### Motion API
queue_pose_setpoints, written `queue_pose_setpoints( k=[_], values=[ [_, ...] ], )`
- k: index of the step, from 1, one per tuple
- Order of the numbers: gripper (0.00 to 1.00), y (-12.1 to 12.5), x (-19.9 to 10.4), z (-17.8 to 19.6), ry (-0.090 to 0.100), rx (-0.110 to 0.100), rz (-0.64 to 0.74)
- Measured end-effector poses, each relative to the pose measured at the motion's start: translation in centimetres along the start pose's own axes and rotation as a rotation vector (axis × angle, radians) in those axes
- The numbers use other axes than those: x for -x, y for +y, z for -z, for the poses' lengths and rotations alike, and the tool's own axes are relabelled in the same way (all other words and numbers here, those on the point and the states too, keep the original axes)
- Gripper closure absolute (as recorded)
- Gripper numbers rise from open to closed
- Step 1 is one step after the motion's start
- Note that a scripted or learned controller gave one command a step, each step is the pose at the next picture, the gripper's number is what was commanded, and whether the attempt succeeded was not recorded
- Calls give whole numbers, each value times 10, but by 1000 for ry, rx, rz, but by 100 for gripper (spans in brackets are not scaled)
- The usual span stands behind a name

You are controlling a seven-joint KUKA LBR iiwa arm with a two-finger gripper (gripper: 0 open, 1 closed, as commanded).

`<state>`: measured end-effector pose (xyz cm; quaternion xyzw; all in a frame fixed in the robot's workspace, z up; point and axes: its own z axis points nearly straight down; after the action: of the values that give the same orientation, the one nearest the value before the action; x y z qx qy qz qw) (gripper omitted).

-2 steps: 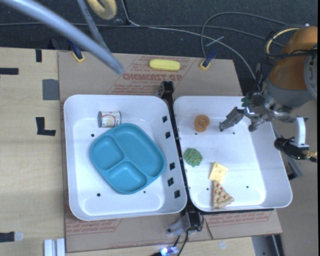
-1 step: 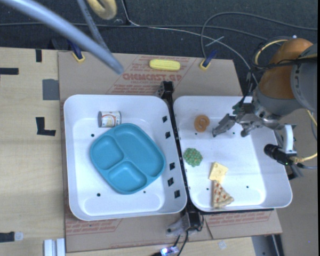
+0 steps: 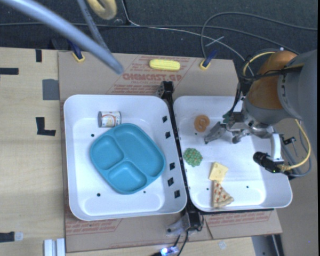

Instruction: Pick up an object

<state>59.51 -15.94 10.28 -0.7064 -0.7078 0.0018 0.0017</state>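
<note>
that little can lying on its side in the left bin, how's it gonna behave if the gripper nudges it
The small can lies on its side, so it would probably roll. It looks rigid, unlikely to crush. Its rounded wall may slip between fingers, and the blue tray close beside it could stop it.

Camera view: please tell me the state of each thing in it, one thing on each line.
gripper: low over the right bin, holding nothing
blue tray: flat in the left bin, compartments bare
small can: on its side beside the tray
orange ball: loose in the right bin
green broccoli: loose
cheese wedge: lying flat
pizza slice: lying flat
</note>
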Motion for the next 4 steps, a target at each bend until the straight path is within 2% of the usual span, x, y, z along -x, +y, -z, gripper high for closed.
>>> queue_pose_setpoints(
  k=[1,3,4],
  values=[
    [100,1,0,12,0,3,0],
    [100,-9,-3,129,-1,9,-1],
    [100,-8,-3,143,0,6,-1]
  ],
)
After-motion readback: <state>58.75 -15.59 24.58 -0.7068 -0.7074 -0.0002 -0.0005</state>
